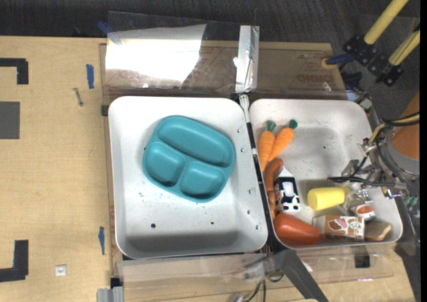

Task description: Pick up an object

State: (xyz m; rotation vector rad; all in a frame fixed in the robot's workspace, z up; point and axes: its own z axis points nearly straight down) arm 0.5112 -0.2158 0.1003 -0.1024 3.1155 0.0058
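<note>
Toy foods crowd the right bin (320, 115): we see two carrots (275, 142) at its ten o'clock corner, a black-and-white cow figure (287, 193) below them, a yellow cylinder (326, 198) near the middle, a red-orange piece (295, 228) at seven o'clock, and a small printed carton (345, 225) at five o'clock. At three o'clock, the gripper (369, 177) hangs over the bin's right rim amid wires; we cannot tell how it is set. In the left bin (127, 181) lies a teal divided plate (189, 157).
</note>
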